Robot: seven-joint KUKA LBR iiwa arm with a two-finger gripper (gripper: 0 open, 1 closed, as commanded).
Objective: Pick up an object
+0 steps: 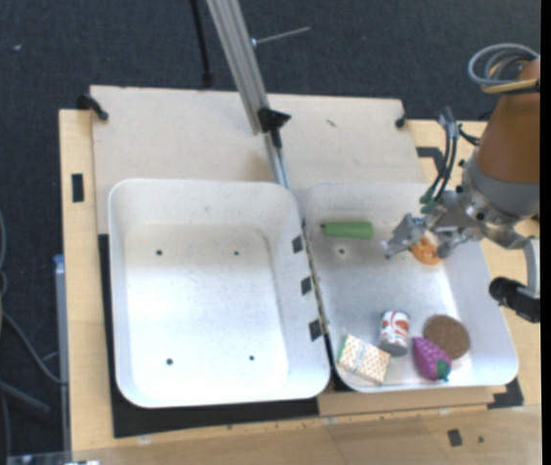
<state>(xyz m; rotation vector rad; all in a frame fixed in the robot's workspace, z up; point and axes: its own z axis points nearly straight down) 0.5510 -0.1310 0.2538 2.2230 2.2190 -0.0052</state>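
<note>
My gripper [422, 239] hangs over the upper right part of the right bin [357, 279], its two fingers spread apart. A small orange object [426, 252] lies just beneath and between the fingertips; whether they touch it is unclear. A green cylinder [347, 229] lies to the left of the gripper. Along the bin's front sit a patterned box [364, 358], a small red-and-white can [394, 330], a purple object [431, 356] and a brown disc [446, 335].
The left bin [207, 289] sits beside the right one, with a raised divider [309, 289] between them. A slanted metal pole [241, 56] rises from behind the bins. The arm's orange band [512, 139] stands at the right edge.
</note>
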